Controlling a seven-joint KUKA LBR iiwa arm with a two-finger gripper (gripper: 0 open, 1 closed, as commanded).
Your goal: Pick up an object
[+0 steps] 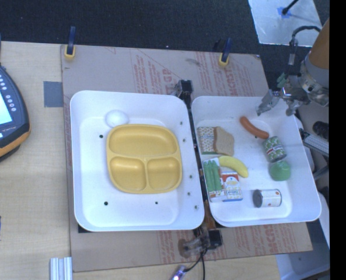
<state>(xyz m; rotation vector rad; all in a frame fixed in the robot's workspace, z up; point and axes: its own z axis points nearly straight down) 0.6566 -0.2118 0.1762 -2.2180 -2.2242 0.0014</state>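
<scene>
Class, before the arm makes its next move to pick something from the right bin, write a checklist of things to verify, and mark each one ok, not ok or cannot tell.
1. Gripper above the right bin: ok, over its top rim.
2. Nothing held yet: ok, no object between the fingers.
3. A target lies close: ok, the sausage is nearest.
4. Sausage free of neighbours: ok, apart from the bread and green can.
5. Gripper lined up over the sausage: not ok, it sits up and right of it.

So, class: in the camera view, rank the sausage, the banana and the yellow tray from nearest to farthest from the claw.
1. Sausage, just below-left of the claw, right bin.
2. Banana, middle of the right bin.
3. Yellow tray, left bin.
</scene>
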